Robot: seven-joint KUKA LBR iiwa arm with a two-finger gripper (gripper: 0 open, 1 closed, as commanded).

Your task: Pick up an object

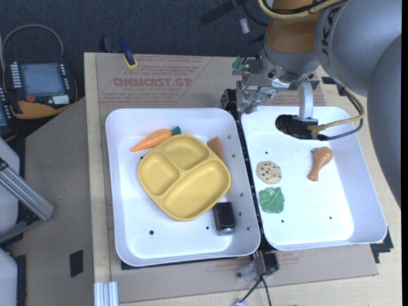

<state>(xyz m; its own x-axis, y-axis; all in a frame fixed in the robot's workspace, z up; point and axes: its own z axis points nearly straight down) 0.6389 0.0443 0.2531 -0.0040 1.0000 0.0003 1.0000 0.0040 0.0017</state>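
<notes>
**White bins loaded, no object being carried: where the pick is being put at risk**

Nothing is being seen held by the gripper (254,98), which is being kept over the top edge of the bench, just above the seam where the left bin (115,171) and the right bin (360,204) are being pressed side by side. Whether it is spread or pressed together cannot be told, since its tip is being lost among dark hardware under the wrist.

Candidates are being offered in both bins. In the right bin, a cookie (269,171), a green leafy piece (272,200) and a drumstick (320,162) are being left apart from one another. In the left bin, a carrot (152,139) is being crowded against a yellow divided plate (185,176), and a black block (224,216) is being squeezed just beside the plate's lower rim.

Several failures are being invited, in all likelihood:
- A descent from the present spot is probably being aimed at the bin walls, so a strike on the rims is being risked.
- The cookie is being laid flat, so a grasp is likely being spent on the bin floor.
- The carrot and the block are being hemmed in, so the plate is likely being nudged instead.
- The drumstick's rounded end is being left free to roll out of a closing grip.
</notes>
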